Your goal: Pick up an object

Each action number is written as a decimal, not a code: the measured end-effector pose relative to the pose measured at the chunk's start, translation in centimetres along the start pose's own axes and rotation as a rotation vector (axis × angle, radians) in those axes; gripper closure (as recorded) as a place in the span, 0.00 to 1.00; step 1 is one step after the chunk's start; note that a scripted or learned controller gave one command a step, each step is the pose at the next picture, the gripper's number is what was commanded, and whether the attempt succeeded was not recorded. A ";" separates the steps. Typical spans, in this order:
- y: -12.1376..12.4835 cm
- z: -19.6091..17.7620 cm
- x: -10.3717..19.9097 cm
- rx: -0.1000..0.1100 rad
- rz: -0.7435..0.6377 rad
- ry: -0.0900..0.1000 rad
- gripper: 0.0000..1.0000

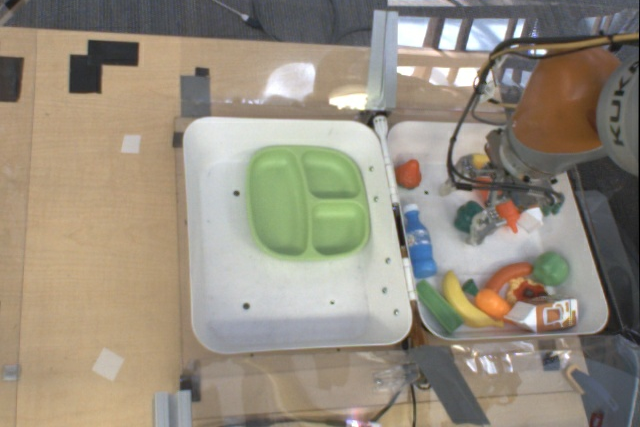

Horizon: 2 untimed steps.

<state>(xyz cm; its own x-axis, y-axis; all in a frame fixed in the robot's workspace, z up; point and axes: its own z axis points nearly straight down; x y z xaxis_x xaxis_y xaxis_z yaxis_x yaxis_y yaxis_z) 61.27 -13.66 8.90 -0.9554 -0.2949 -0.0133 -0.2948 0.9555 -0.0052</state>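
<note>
1. The gripper (pixel 497 218) hangs low over the right bin (pixel 590 255), just beside a small dark-green object (pixel 467 214); an orange and white piece sits at the fingers, and whether it belongs to the gripper or is a toy cannot be told.
2. How wide the gripper stands cannot be told.
3. The dark-green object is rounded, lying near the middle of the right bin.
4. Counted in the right bin: one red-orange tomato-like ball (pixel 408 174), one blue bottle (pixel 419 244) along the left wall, one banana (pixel 465 301), one long green vegetable (pixel 437 306), one small orange fruit (pixel 491 303), one green ball (pixel 550 268), one red pepper-like piece (pixel 512 276) and one small carton (pixel 547 316).
5. The left bin (pixel 220 295) bears one light-green divided tray (pixel 306 201) with three compartments.
</note>
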 end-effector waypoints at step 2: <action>-4.8 -8.8 -0.6 0.001 -0.359 0.000 1.00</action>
<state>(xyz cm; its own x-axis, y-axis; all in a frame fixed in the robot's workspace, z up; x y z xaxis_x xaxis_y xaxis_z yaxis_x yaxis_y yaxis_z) 63.13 -18.03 17.71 -0.7909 -0.6119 -0.0106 -0.6118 0.7909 -0.0102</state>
